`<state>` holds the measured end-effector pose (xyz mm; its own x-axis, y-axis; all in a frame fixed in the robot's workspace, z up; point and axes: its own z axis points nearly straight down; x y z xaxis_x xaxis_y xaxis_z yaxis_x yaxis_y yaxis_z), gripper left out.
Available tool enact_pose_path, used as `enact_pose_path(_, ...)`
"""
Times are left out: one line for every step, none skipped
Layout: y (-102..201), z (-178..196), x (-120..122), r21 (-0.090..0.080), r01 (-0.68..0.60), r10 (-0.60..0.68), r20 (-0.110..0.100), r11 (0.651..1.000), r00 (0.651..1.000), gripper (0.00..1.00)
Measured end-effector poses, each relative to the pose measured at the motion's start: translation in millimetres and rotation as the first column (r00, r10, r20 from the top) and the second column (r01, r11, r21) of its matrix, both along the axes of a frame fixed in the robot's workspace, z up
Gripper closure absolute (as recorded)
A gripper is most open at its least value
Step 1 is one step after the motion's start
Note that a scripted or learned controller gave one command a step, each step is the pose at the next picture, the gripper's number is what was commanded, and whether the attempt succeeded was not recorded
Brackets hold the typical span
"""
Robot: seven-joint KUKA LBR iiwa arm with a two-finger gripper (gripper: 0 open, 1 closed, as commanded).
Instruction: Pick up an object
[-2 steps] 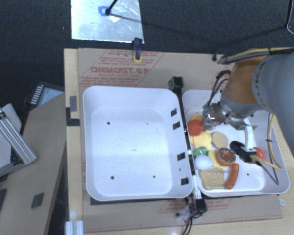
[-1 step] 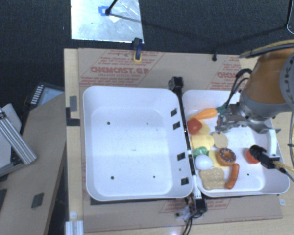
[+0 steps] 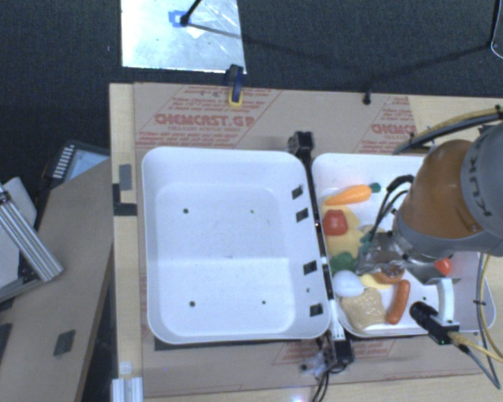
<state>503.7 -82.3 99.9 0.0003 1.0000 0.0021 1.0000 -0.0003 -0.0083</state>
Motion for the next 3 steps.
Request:
enact_pose_path(43,90,81,-0.002,-0.011,0.011,0.024,1.0,1.0,1.0)
enact_pose_path(25,84,4,-0.002,0.002,-0.002,0.005,1.0,1.0,1.0)
enact_pose_path(56,84,-13,0.0,-0.006,0.006,0.008,1.0,1.0,1.0)
